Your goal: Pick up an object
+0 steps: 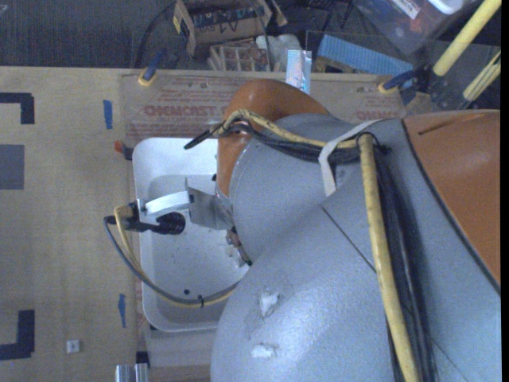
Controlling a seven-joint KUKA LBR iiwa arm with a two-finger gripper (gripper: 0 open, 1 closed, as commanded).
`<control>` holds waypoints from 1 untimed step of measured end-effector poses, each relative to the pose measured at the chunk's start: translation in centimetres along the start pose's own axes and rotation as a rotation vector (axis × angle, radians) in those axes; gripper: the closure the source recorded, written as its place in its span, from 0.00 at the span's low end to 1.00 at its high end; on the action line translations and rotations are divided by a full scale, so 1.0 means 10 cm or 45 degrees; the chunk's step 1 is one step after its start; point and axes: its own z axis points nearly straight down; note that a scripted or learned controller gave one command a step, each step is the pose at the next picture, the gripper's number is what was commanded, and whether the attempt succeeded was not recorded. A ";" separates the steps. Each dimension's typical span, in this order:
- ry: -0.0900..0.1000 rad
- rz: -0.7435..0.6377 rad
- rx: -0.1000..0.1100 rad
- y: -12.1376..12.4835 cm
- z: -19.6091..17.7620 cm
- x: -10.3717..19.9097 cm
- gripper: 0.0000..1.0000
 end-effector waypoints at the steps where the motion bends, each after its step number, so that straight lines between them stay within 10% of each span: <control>1: 0.000 0.031 -0.001 0.01 -0.25 0.00 1.00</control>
